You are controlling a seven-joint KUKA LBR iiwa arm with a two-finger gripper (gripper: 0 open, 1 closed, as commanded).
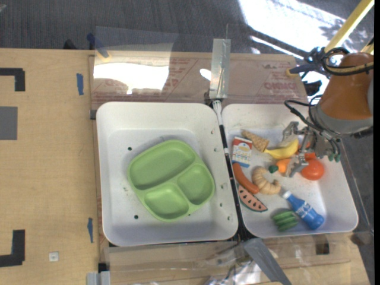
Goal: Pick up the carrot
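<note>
White right bin [347, 215], pincer [301, 148] grip unclear over carrot [283, 167], banana [282, 151], tomato [312, 170] crowding it

A light brown wooden desk [44, 177] with black tape marks and blue tape pieces meets dark grey carpeted floor [148, 8] at the far side. A bright patch of sunlight [285, 10] lies far right.

Little I can actually read from here; faint reddish print runs along the clear sheet [178, 76] at the top of the frame, above both bins, too washed out by glare to make out; the small red-and-white carton [241, 151] in the right bin [347, 218] carries printing too fine to resolve; the blue bottle [305, 212], lower right, has a white label, illegible; no numbers or signs I can make out.
</note>
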